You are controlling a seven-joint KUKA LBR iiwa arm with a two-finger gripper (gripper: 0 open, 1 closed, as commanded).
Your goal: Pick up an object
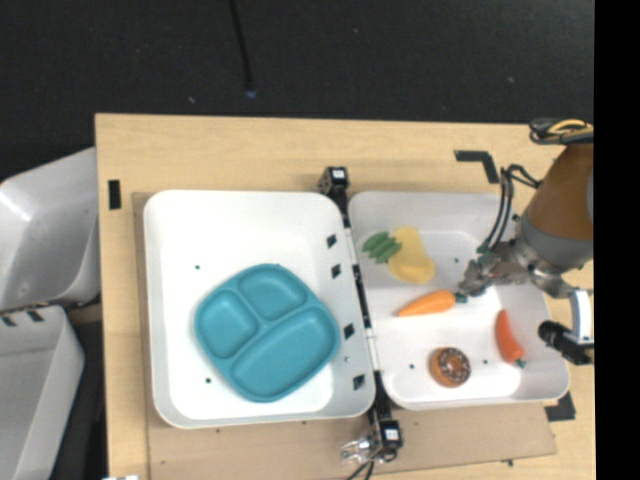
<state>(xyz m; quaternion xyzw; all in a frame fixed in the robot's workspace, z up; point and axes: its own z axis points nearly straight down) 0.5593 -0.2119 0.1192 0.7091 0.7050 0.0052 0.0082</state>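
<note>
Gripper [468, 290] at carrot's [428, 304] leafy tip; finger opening can't tell. Risk: end grasp, carrot pivots out.

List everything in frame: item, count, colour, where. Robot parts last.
bins: 2, white, side by side on the bench
bench: 1, light wood, under the bins
divided plate: 1, blue, left bin
corn cob: 1, yellow with green husk, right bin, upper left
carrot: 1, orange, right bin centre
chilli pepper: 1, red-orange, right bin, right side
doughnut: 1, brown, right bin, near front edge
arm: 1, grey and orange, over right bin
gripper: 1, dark, at the carrot's leafy end
</note>
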